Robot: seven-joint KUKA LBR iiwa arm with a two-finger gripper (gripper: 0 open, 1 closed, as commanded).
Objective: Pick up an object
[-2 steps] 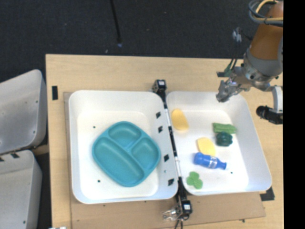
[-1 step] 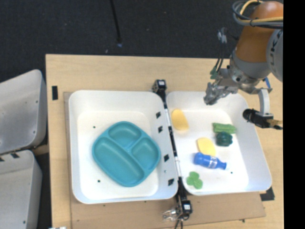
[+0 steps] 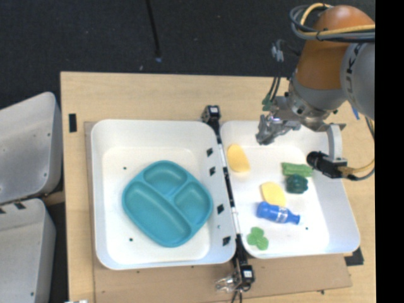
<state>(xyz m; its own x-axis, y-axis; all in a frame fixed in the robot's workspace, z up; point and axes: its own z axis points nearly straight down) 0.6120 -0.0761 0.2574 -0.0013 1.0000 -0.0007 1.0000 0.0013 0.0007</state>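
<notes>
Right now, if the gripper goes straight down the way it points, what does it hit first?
Probably bare bin floor. The gripper hangs over the right bin's upper left, beside the yellow piece, though depth is unclear.

We had one fixed camera, set above the bench (image 3: 76, 100) and looking down on it at a slant. It stood far enough off to take in both white bins: the left bin (image 3: 101, 169) with its blue divided plate (image 3: 167, 202), and the right bin (image 3: 328, 226) beside it. Beyond the bench's far edge we saw dark floor; the arm (image 3: 328, 49) entered from the right of the bench.
</notes>
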